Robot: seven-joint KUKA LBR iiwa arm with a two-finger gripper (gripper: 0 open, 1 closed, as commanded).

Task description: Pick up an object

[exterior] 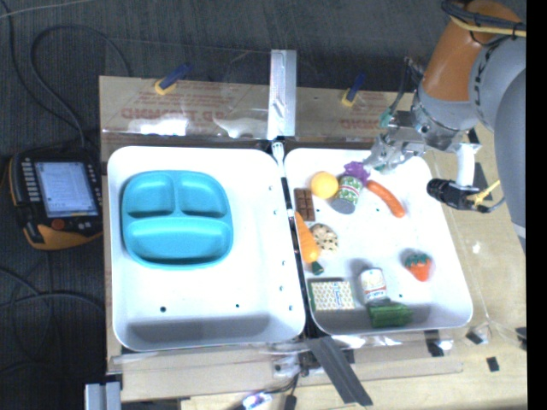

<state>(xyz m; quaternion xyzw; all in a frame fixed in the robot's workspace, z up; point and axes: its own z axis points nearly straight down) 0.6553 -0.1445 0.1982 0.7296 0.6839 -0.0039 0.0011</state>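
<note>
The right bin (444,229) holds several small items. A yellow lemon (323,184), a purple-and-green cup (349,192) and a red-orange chilli (386,197) lie near its far edge. My gripper (386,155) hangs over the far part of this bin, just above and right of the purple cup. Nothing shows in its grasp. Further forward lie a carrot (307,239), a cookie (324,238), a strawberry (418,265), a small can (372,284), a patterned box (332,295) and a dark green block (391,315).
The left bin (128,314) holds a blue divided plate (177,216). A brown chocolate bar (303,202) leans by the wall between the bins. A handheld pendant (55,195) sits left of the bench. The arm (461,58) comes in from the upper right.
</note>
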